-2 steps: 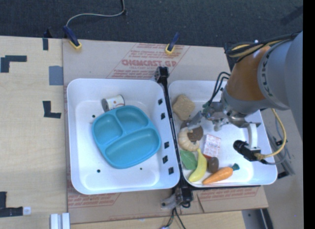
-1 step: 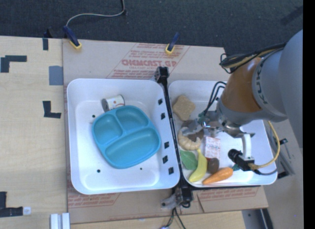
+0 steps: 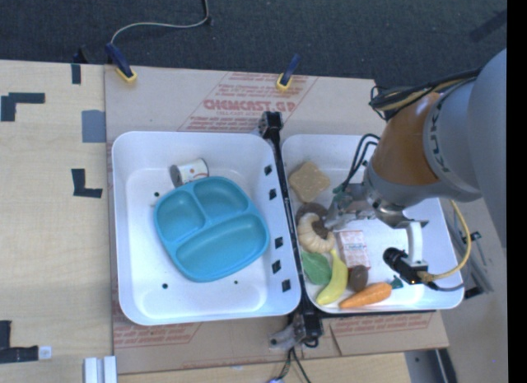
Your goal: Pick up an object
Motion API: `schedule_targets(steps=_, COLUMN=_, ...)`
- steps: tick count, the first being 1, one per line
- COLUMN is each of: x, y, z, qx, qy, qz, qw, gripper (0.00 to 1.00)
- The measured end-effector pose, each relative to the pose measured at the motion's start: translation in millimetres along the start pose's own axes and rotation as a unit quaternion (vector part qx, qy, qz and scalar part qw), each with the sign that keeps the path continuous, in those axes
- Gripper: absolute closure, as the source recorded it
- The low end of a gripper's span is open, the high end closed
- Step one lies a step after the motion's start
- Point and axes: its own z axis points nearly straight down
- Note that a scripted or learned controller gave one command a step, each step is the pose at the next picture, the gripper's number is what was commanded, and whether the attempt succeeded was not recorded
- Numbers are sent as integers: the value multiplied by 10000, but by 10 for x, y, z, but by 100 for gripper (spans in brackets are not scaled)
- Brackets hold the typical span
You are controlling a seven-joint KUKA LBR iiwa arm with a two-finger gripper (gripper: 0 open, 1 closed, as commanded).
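Observation:
My gripper (image 3: 339, 211) hangs low in the right bin (image 3: 436, 241), over the left-middle of its pile of toy food. Just left of it lie a pale ring-shaped pastry (image 3: 314, 233) and a dark brown ring (image 3: 306, 212). Below it sits a white packet with red print (image 3: 354, 247). A tan square of toast (image 3: 309, 179) rests toward the bin's back. Along the front lie a green piece (image 3: 315, 267), a yellow banana (image 3: 333, 279), a small brown lump (image 3: 359, 275) and an orange carrot (image 3: 366, 295). Nothing shows as lifted.
The left bin (image 3: 136, 208) holds a blue divided plate (image 3: 212, 226) and a small tipped cup (image 3: 189, 171) behind it. A black divider (image 3: 280, 200) separates the bins. The grey and orange arm (image 3: 428, 151) covers the right bin's back right, with cables (image 3: 457, 241) beside it.

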Motion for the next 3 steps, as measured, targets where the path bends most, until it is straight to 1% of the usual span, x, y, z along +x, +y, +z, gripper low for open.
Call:
schedule_targets(steps=1, x=-34, y=-2, z=-4, qx=-8, qy=-32, qz=13, qw=10000, gripper=0)
schedule_targets(steps=2, x=66, y=657, z=-36, qx=73, qy=8, qz=-2, qw=10000, gripper=0)
schedule_targets(steps=3, x=48, y=949, z=140, qx=57, qy=15, qz=-8, qw=10000, gripper=0)
